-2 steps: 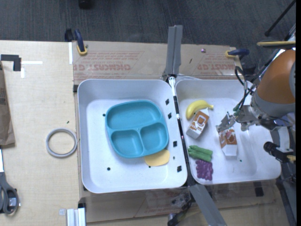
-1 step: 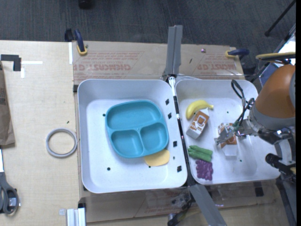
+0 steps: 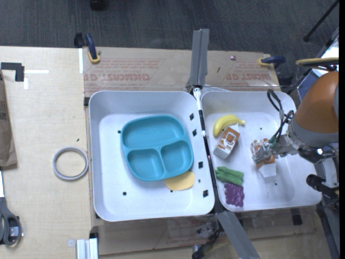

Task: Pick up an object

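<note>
Two white bins (image 3: pixel 102 161) on wooden bench (image 3: pixel 38 117) (dark floor); pincer (image 3: pixel 264 154) state unclear, perhaps.

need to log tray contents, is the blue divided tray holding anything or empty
Empty. All three compartments of the blue tray show bare blue. The yellow piece lies on the left bin floor at the tray's lower edge.

Red print on cardboard (image 3: pixel 178 69) behind bins: upside down and mirrored, illegible. Carton (image 3: pixel 227 143) label: orange graphics, text too small to read.
</note>
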Available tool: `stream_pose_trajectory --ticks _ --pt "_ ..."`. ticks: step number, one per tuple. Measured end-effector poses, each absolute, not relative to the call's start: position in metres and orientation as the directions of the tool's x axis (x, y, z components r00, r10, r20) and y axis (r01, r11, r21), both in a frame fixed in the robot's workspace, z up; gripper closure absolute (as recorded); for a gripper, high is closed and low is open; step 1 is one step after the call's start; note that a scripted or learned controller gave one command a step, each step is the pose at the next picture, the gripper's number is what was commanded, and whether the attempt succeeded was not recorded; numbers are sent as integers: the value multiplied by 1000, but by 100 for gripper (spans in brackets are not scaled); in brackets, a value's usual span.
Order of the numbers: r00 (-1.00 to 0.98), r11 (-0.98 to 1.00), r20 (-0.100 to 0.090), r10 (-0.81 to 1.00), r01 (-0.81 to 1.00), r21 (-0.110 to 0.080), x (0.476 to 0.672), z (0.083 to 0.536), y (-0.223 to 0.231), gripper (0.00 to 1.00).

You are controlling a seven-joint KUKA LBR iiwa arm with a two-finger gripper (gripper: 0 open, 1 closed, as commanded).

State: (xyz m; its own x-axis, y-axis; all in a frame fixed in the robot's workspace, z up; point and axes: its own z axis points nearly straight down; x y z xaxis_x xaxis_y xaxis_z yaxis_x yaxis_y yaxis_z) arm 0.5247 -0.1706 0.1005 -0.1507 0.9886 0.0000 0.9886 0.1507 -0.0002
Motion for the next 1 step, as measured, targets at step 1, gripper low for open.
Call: stream_pose_trajectory --ticks 1 --pt "-109 109 -1 994 994 -2 568 221 -134 100"
